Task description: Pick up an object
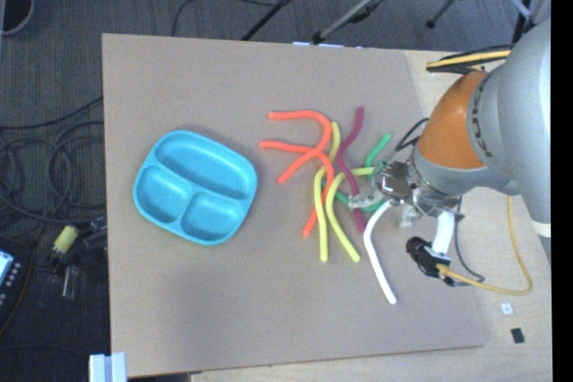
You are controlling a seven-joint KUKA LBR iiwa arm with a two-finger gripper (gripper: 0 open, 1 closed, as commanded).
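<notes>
A flat brown board (179, 300) lies on the bench and fills the middle of the frame. On its left side sits a light blue plastic plate with three sections (195, 185).

To the right of the plate, in the middle of the frame, lies a loose pile of bendy noodle-like sticks. Two orange sticks (300, 148) curve at the top left of the pile. Yellow sticks (327, 210) run down through the middle. A purple stick (355, 139) and a green stick (380, 146) poke up at the top right. A white stick (376, 259) curves down at the lower right of the pile.

The grey arm with the orange band (452, 134) comes in from the right side of the frame. Its claw (374, 191) is low at the right edge of the pile, by the top end of the white stick. I cannot tell whether the claw is apart or together.
</notes>
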